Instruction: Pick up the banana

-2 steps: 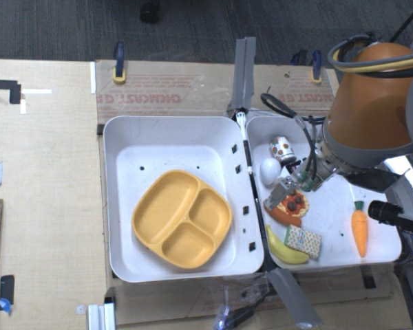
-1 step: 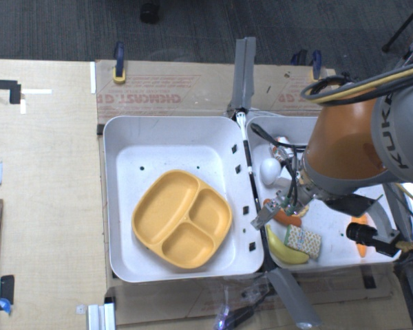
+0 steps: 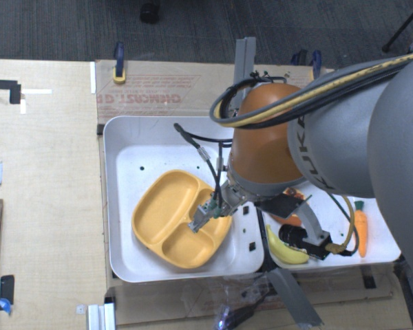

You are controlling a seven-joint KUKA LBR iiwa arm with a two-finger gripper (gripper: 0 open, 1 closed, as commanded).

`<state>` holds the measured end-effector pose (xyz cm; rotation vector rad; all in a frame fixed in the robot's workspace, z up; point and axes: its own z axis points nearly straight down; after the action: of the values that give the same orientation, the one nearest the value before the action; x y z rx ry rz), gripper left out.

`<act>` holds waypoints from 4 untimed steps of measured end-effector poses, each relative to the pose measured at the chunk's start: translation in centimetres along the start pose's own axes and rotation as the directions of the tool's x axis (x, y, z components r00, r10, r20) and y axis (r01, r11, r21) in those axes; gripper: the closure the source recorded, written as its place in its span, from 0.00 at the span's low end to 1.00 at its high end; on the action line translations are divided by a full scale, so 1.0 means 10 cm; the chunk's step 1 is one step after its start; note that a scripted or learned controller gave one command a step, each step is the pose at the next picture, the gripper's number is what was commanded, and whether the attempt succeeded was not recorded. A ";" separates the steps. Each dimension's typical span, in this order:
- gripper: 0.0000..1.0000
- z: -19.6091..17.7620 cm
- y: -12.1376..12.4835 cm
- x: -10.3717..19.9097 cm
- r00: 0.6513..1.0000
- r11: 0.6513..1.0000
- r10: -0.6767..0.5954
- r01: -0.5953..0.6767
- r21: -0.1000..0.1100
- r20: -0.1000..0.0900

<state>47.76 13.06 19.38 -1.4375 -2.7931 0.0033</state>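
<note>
Camera view showed one banana (image 3: 286,251) and one carrot (image 3: 361,231) at lower right, one yellow divided plate (image 3: 166,215) lower centre; jaws' state couldn't be told.

Arm (image 3: 358,136): big grey casing w/ rounded orange band (image 3: 265,139) above wrist; dark lettering partly seen on grey shell beside the band. Black and yellow cables (image 3: 310,95) are looped over the orange section. Thin black wires are run down to a small gripper (image 3: 205,217) w/ green and metal parts.
</note>
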 end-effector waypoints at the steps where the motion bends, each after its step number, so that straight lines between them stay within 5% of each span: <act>1: 0.00 0.00 0.00 0.00 1.000 1.000 0.000 0.000 0.000 0.000; 2: 0.00 0.92 0.79 -0.13 1.000 1.000 -0.015 0.015 -0.022 0.005; 3: 0.00 0.03 0.24 -0.75 0.978 0.978 -0.207 0.207 -0.001 0.001; 4: 0.00 -0.53 -0.56 -0.91 0.788 0.788 -0.615 0.615 -0.002 0.001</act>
<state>48.45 2.43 24.68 -0.4509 -3.1098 0.0007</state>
